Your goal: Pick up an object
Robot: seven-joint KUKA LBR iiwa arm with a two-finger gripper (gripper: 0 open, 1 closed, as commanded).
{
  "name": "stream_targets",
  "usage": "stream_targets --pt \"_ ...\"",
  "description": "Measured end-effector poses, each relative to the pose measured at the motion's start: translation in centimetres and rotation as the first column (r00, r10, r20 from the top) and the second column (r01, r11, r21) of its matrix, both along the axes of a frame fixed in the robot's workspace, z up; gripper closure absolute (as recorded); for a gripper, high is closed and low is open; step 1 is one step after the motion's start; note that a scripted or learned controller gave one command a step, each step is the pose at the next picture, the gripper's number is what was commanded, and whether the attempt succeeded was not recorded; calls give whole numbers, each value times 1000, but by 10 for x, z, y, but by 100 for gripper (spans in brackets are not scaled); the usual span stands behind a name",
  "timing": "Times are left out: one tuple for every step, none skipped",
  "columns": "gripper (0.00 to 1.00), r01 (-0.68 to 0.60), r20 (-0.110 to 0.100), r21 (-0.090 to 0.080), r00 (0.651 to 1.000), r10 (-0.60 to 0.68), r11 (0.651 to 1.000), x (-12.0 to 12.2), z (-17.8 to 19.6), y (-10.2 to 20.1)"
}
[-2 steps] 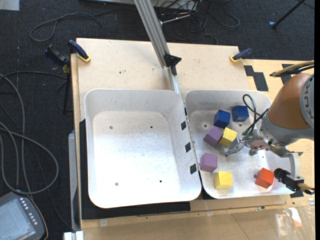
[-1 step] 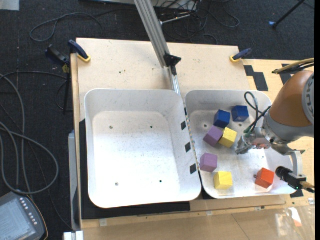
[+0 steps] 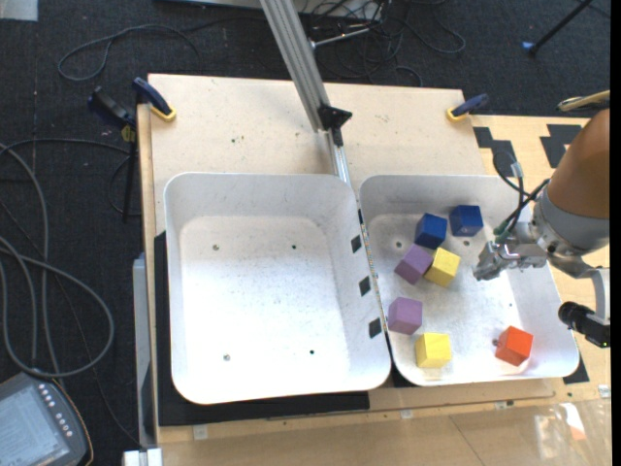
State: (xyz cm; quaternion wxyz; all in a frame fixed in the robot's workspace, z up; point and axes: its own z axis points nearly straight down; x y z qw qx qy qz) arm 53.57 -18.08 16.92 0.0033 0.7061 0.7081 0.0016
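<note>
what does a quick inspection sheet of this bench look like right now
surface: wooden bench bearing a left bin and right bin
job's things: right bin holds two blue cubes, two purple cubes, two yellow cubes, one orange cube
clutter: nothing seen
grippers: gripper over right bin, beside the yellow cube, nothing visibly held
cables: black cables on the floor
surroundings: clamps at bench corners, metal pole
</note>
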Motion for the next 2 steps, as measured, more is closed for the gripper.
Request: stream_targets --pt "100 -1 0 0 1000 1 1000 2 54 0" --pt "100 -5 -7 4 1000 5 1000 2 45 53"
